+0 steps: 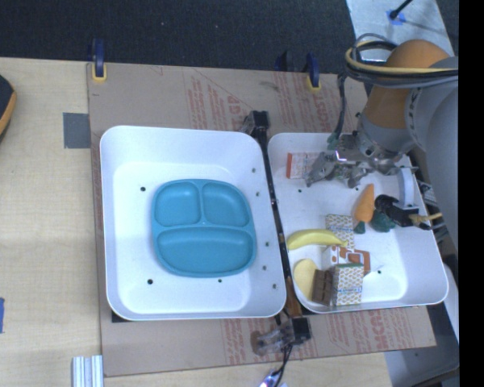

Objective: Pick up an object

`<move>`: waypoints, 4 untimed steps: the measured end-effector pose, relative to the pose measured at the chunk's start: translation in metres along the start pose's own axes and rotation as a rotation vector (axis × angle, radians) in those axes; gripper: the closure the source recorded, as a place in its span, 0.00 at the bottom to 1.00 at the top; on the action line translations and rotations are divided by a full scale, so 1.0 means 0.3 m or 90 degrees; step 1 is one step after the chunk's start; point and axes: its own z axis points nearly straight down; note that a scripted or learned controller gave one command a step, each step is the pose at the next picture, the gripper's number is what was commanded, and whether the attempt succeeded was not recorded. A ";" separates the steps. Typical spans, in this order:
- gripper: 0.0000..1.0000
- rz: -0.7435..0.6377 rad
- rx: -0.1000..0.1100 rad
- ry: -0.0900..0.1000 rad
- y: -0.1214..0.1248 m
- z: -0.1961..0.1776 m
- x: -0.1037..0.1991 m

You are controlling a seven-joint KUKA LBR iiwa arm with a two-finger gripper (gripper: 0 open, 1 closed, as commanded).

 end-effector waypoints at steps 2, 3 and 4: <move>0.00 -0.001 -0.017 -0.005 -0.215 -0.017 -0.247; 0.00 -0.005 -0.021 -0.004 -0.231 0.000 -0.104; 1.00 -0.005 -0.021 -0.006 -0.230 -0.038 -0.113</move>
